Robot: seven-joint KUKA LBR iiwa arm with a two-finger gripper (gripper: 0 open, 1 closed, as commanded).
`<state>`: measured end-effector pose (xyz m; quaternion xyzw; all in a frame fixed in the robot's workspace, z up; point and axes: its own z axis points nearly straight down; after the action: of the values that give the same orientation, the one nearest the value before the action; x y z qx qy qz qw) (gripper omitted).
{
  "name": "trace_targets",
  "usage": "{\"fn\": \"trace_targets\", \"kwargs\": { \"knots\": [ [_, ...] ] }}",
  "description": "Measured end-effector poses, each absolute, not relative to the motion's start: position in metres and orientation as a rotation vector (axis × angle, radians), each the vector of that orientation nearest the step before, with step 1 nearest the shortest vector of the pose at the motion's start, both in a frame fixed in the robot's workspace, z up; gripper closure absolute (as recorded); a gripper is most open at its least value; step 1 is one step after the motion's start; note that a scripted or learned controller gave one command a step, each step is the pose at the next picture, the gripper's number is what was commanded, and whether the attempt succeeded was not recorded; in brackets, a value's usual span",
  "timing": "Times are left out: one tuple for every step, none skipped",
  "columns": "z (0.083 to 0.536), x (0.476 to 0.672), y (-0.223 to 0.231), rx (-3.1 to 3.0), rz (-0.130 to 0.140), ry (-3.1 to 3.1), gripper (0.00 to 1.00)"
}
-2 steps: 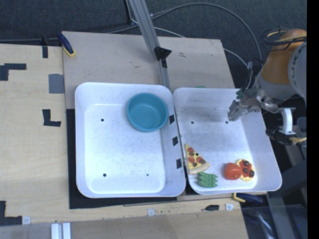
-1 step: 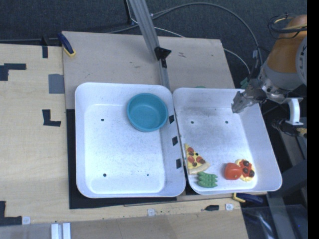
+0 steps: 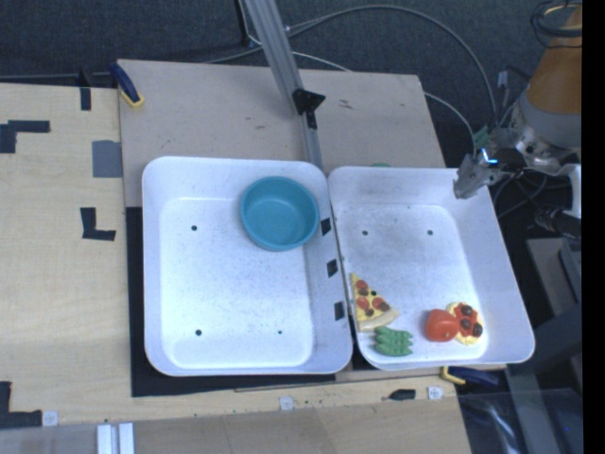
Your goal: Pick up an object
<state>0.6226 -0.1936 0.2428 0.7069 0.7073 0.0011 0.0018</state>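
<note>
A blue bowl (image 3: 279, 213) sits in the left bin (image 3: 180, 348) near its far right corner. The right bin (image 3: 501, 282) holds a pizza slice toy (image 3: 370, 304), a green piece (image 3: 393, 341), a red tomato-like toy (image 3: 440, 324) and a yellow-and-red piece (image 3: 465, 321), all along its near edge. My gripper (image 3: 469, 180) hangs over the right bin's far right corner, well away from the toys, with nothing seen in it.
A grey metal pole (image 3: 282, 60) slants down from the top to the gap between the bins. Cables (image 3: 406, 26) loop across the dark floor behind. The arm's orange band (image 3: 558, 69) is at the right edge.
</note>
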Motion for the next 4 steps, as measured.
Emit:
{"fn": "trace_targets", "kwargs": {
  "knots": [
    [0.251, 0.608, -0.141, 2.217, 0.002, 2.226, 1.00],
    [0.258, 0.600, -0.090, 2.217, 0.001, 2.227, 1.00],
    [0.243, 0.585, -0.039, 2.219, -0.002, 2.226, 1.00],
    [0.243, 0.576, 0.002, 2.218, 0.000, 2.226, 1.00]
  ]
}}
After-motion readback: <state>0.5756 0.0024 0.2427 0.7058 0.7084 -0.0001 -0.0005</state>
